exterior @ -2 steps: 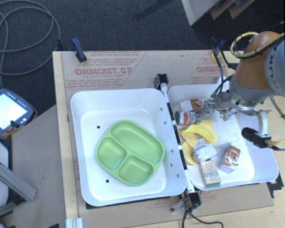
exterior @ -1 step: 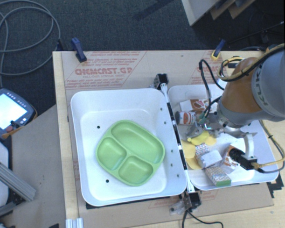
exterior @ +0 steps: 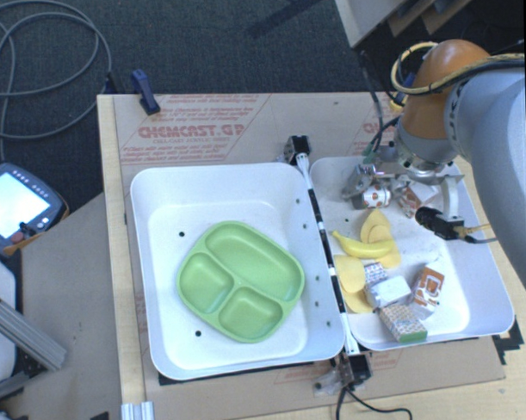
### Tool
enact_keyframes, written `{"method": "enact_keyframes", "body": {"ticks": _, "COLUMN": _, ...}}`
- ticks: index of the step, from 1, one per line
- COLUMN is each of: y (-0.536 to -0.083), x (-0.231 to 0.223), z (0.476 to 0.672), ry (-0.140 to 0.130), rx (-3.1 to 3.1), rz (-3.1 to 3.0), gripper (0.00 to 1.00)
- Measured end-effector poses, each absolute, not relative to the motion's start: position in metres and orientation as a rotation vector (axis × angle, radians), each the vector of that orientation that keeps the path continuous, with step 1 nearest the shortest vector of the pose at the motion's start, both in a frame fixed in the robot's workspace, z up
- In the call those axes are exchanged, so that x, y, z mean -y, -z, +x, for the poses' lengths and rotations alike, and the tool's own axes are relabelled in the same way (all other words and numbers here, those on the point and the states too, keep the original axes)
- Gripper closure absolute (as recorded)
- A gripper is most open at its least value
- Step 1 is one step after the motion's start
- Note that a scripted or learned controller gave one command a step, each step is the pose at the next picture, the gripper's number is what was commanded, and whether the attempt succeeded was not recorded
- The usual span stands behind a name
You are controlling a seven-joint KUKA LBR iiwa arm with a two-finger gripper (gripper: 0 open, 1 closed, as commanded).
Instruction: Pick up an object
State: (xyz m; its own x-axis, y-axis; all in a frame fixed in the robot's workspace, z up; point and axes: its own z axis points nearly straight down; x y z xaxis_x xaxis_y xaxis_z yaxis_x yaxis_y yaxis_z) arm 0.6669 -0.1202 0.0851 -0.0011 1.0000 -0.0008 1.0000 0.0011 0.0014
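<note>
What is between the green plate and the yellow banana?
In the camera view, the raised white rims where the two bins meet lie between the green plate and the banana, plus bare white bin floor on either side.

We're looking down on a dark grey carpeted floor (exterior: 223, 43), and across the top left a grey cable (exterior: 47, 62) loops over it. The desk (exterior: 200, 129) is topped with tan cardboard printed in red lettering, and a blue clamp (exterior: 144, 91) grips its far edge. At the left edge we spot a handheld screen device (exterior: 17, 209) glowing white, with an aluminium rail (exterior: 26, 334) slanting below it. Top right, a pale boxy piece of furniture (exterior: 394, 11) catches even, soft light.
</note>
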Motion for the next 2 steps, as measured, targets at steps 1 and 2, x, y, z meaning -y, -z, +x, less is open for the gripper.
{"method": "enact_keyframes", "body": {"ticks": 1, "y": -0.096, "x": 0.120, "z": 0.668, "ry": -0.003, "rx": -2.221, "rz": 2.215, "gripper": 1.00}}
{"method": "enact_keyframes", "body": {"ticks": 2, "y": -0.185, "x": 0.074, "z": 0.630, "ry": -0.001, "rx": -2.223, "rz": 2.220, "gripper": 1.00}}
